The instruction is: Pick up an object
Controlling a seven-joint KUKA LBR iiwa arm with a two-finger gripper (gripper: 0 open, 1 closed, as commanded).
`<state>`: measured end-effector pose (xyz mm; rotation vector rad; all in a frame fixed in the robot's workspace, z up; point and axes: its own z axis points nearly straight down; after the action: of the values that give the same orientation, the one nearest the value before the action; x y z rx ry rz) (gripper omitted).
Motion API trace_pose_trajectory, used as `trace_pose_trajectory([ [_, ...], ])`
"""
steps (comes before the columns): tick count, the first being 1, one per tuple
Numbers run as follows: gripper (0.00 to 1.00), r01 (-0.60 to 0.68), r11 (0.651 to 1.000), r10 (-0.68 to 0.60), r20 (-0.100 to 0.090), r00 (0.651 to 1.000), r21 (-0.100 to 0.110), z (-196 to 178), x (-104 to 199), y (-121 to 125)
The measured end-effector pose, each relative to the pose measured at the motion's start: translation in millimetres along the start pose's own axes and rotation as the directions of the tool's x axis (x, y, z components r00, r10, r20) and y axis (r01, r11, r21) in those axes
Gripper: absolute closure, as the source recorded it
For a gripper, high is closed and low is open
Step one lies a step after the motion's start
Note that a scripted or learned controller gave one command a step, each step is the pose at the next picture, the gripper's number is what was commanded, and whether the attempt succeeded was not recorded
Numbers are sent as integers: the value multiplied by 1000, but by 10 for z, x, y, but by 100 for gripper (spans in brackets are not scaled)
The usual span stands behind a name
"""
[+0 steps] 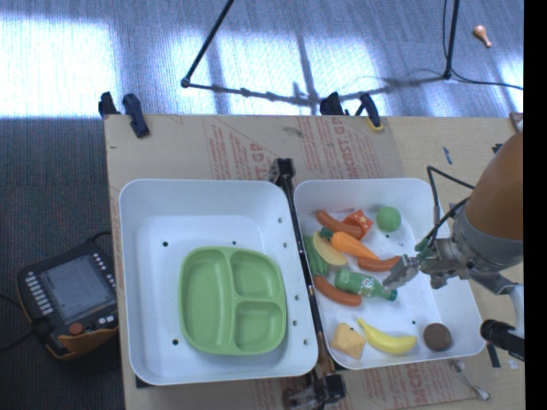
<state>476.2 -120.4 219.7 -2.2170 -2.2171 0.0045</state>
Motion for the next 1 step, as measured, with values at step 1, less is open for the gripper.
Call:
trace_pose_trajectory([
  [1,0,-115,993,115,-1,993,2,984,331,519],
])
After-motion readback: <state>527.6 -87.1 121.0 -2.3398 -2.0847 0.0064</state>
